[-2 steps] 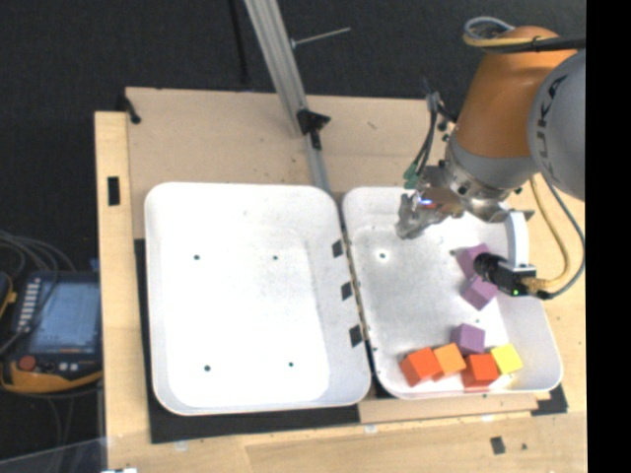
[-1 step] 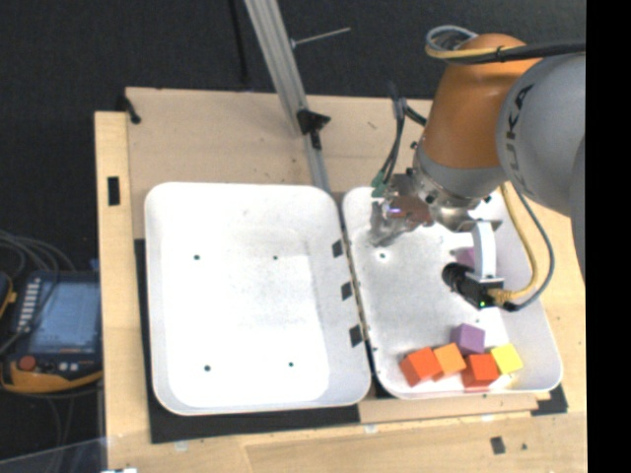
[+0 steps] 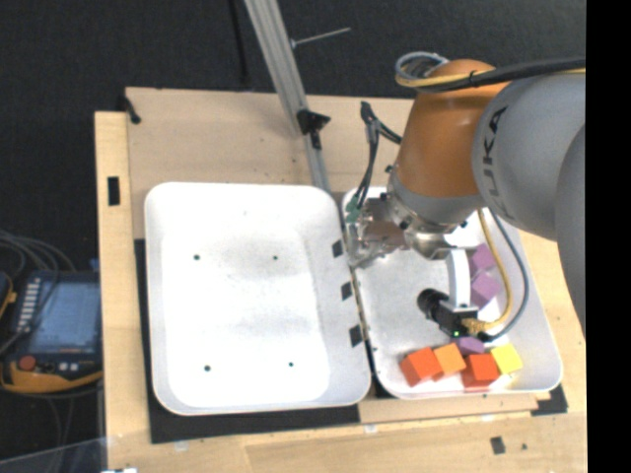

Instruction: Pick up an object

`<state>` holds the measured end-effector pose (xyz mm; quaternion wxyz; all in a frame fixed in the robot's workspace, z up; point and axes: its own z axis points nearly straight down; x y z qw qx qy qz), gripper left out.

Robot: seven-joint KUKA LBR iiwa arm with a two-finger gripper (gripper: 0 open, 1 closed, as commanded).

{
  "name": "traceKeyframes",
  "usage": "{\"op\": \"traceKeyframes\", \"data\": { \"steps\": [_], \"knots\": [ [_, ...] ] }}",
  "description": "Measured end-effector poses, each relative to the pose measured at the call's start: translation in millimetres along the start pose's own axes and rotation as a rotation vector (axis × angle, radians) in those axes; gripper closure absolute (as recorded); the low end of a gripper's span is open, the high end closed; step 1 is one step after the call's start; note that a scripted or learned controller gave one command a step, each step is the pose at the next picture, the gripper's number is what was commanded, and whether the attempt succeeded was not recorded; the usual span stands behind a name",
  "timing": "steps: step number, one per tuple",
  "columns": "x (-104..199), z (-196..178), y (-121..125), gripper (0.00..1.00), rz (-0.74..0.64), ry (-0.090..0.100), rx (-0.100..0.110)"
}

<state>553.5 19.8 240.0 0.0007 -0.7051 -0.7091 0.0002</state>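
**Inspector:** Arm (image 3: 493,156) noted entering from the right, grey casing with orange band, hanging over the right bin (image 3: 547,368). Gripper (image 3: 373,236) located at that bin's left wall, close to the seam shared with the left bin (image 3: 242,294).

**Clerk:** Jaw state?

**Inspector:** Cannot tell. Wrist hardware dark and cluttered at that spot; no object made out in its grasp.

**Clerk:** Objects for picking?

**Inspector:** Grouped at the near right corner of the right bin. Orange block (image 3: 423,365) leftmost, lighter orange block (image 3: 451,358) touching it, red-orange block (image 3: 482,369) just beside, yellow block (image 3: 508,359) at the right end. Purple pieces (image 3: 484,274) farther back against the right side, partly hidden behind cable loops. All well apart from the gripper.

**Clerk:** Other fittings?

**Inspector:** Black-bodied attachment (image 3: 439,308) with a small green light, hanging below the wrist over the bin floor. Grey metal rail (image 3: 286,77) slanting down from the top toward the bins' seam. Wooden bench (image 3: 237,136) under both bins. Handheld pendant (image 3: 54,328) with a screen at the far left, off the bench.
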Motion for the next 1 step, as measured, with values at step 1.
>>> {"op": "traceKeyframes", "data": {
  "steps": [1],
  "knots": [
    [43.3, -8.1, -20.6, 1.0, -0.002, 0.002, -0.001]
  ]
}}
